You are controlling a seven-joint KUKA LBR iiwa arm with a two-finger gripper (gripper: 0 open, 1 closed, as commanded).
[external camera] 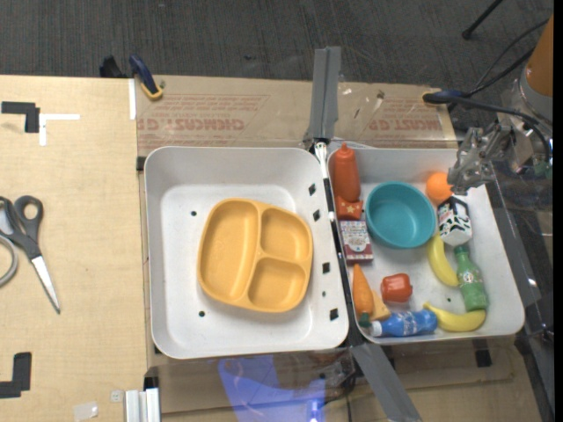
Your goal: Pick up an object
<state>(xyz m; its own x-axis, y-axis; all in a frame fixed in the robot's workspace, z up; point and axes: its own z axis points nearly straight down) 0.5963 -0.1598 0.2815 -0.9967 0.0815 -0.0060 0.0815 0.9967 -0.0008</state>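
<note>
One gripper (464, 167) hangs just right of the orange ball (437, 186); whether it is wide or narrow, I cannot tell. Below the ball stands the black-and-white bottle (454, 221), its long axis running down the bin.

The gripper (464, 167) hangs low at the right, arm reaching in.

It was a robot lab: bench (70, 262) w/ two white bins (167, 236), toy food, scissors (33, 244), cables.
</note>
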